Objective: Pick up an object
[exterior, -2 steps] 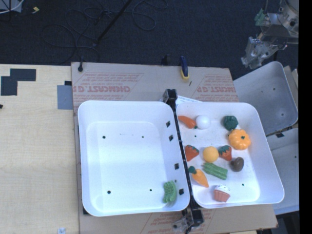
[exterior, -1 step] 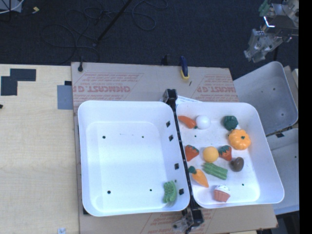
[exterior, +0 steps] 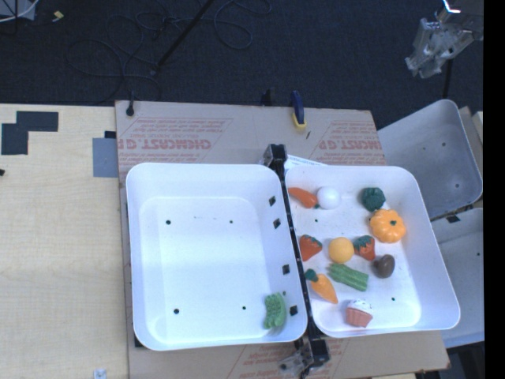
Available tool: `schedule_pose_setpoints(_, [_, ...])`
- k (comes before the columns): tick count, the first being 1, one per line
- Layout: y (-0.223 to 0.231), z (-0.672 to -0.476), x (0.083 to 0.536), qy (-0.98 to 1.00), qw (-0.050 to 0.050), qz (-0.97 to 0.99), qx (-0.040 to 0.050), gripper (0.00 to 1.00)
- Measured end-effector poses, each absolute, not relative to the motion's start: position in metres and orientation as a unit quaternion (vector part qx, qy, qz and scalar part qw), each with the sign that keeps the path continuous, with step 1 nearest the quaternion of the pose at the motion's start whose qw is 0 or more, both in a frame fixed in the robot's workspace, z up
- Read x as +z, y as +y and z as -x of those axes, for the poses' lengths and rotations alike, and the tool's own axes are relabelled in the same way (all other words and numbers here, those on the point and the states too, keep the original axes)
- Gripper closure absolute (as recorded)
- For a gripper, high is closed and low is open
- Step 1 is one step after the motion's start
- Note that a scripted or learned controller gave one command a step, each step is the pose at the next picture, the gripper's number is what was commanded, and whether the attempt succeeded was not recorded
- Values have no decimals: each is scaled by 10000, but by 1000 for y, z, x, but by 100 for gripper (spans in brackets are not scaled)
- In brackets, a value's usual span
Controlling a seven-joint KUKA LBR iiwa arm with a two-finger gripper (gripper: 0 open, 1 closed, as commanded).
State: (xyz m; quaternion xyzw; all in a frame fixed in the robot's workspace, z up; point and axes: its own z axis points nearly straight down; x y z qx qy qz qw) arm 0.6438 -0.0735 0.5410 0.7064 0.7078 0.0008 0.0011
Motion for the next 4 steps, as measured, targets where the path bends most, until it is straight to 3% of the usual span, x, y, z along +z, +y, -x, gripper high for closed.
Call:
schedule_pose_setpoints(1, [-141,-643,441,7048,-44,-7093,-48,100])
schedule_pose_setpoints(3, [-136,-644,492,7083,4,-7059,-1,100])
schedule_pose_setpoints(4, [-120,-644,541,7078,10,-7064,7,100])
